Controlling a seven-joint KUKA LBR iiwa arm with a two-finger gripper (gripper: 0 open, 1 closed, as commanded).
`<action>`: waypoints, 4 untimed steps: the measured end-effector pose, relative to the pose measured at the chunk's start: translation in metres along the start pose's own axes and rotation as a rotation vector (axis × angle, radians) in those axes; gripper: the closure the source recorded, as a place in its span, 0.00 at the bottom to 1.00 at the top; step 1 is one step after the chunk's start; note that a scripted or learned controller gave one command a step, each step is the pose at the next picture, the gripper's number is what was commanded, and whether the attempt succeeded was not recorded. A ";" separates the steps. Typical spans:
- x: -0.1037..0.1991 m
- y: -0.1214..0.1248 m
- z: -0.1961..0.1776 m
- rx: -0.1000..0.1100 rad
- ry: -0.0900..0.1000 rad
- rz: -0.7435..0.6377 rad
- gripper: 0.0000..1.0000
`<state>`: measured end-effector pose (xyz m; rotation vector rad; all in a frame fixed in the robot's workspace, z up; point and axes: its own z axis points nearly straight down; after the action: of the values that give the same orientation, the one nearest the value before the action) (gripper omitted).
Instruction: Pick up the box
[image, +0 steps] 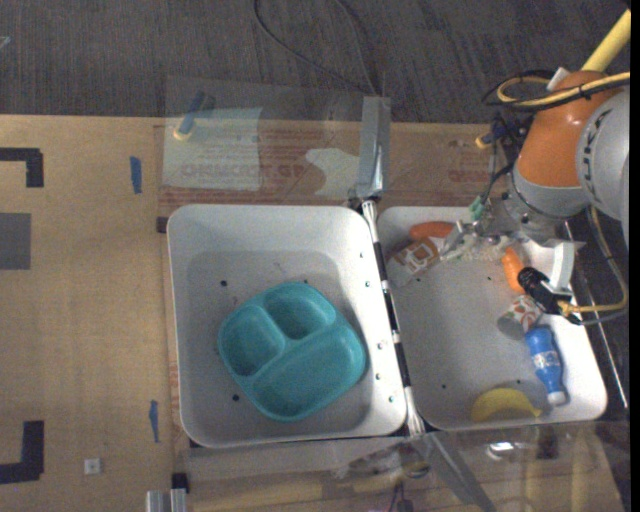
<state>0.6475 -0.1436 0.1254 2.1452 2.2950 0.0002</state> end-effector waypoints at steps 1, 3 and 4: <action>0.012 0.013 0.014 0.019 -0.009 0.043 0.00; 0.016 0.017 0.015 0.021 -0.018 0.042 0.00; 0.017 0.018 0.016 0.021 -0.019 0.072 0.00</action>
<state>0.6638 -0.1250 0.1096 2.2267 2.2157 -0.0441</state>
